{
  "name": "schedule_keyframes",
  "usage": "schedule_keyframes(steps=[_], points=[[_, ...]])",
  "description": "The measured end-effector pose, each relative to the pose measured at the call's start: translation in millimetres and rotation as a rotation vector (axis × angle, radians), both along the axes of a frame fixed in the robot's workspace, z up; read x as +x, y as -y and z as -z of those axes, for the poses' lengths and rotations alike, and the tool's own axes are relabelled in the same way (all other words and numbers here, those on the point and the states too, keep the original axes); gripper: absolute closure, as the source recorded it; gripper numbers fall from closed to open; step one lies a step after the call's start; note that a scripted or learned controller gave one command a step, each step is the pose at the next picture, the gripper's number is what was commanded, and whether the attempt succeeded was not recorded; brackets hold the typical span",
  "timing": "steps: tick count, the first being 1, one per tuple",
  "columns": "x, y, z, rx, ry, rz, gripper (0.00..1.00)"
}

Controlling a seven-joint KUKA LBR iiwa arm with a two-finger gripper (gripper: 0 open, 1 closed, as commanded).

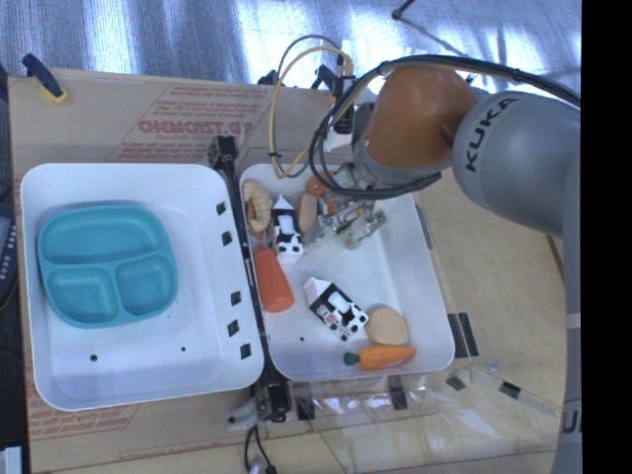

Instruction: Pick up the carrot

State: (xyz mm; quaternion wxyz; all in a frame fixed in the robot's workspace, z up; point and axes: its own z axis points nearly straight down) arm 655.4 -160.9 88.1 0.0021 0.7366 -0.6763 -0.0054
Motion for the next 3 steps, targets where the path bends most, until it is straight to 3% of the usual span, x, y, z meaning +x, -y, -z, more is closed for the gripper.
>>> schedule_keyframes(steps=[1,2,3], points=[[0,-3,-7,0.005,-0.005,-0.004,1.00],[5,-90,-108,-0.001,0.019,0.104,1.00],[3,-87,-103,-0.003,0.010,0.108,0.00]])
